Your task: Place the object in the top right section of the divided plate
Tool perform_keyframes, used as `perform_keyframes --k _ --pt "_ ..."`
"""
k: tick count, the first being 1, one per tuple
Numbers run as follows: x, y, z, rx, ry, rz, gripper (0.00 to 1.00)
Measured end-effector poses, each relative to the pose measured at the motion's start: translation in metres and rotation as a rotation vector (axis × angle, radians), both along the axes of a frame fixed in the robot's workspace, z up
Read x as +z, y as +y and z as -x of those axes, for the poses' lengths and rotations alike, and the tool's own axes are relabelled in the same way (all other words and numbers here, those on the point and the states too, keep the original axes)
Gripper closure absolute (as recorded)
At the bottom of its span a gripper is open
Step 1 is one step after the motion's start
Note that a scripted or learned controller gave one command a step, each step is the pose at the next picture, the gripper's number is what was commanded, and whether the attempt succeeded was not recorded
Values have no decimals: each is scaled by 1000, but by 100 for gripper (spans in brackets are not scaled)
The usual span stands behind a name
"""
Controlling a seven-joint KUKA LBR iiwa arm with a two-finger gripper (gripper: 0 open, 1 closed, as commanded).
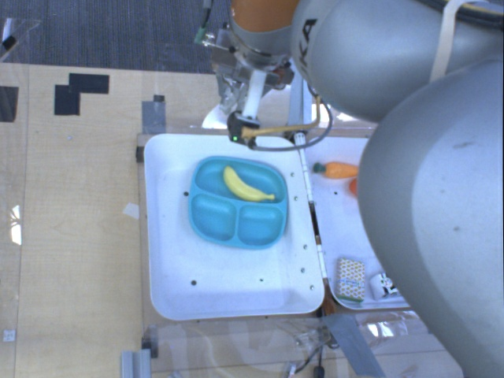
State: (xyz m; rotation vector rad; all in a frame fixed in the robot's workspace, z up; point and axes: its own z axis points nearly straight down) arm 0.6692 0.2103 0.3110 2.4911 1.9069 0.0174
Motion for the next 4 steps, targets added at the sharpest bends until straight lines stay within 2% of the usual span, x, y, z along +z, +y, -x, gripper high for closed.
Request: perform_keyframes --k 1,2,3,4 --pt "-99 -57 14 -191 9 1 100" --pt "-135 -89 69 -161 10 0 100" --pt "-135 -89 69 -162 10 0 0" --pt "-151 -69 85 -77 10 1 0"
